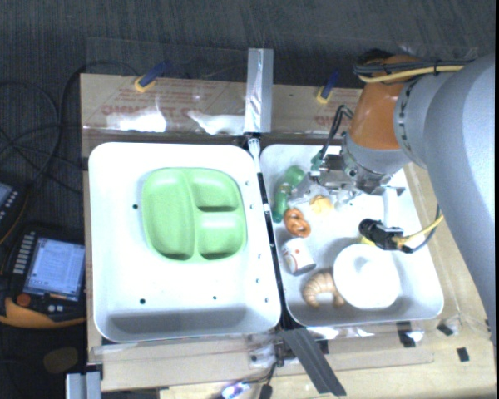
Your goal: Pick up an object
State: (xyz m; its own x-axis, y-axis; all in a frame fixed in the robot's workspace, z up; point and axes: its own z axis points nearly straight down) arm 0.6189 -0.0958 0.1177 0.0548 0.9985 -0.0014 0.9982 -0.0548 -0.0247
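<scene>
- The gripper [331,186] hangs low over the 12 o'clock half of the right bin [424,293]. It is seen from above, so its own body hides the tip and I cannot tell whether it is open or closed. Nothing can be seen held.
- Just at its 7 o'clock lies a small yellow piece [320,202], the nearest thing and, I judge, the likeliest target.
- At 9 o'clock of the gripper sits a green object [293,175], with a dark green object [279,199] below it against the bin's 9 o'clock wall. The crowding there leaves little room for a clean approach.
- Farther toward 7 o'clock is an orange pretzel-shaped piece [296,220], then a small white cup [298,256] on its side.
- At the bin's 6 o'clock end a brown croissant-shaped piece [320,288] touches a white bowl [366,277] — both well apart from the gripper.
- The left bin [116,289] holds a green divided plate [193,212], out at 9 o'clock beyond the divider and seemingly not part of this attempt.
- The pick looks not yet done — every object rests on a bin floor.
</scene>
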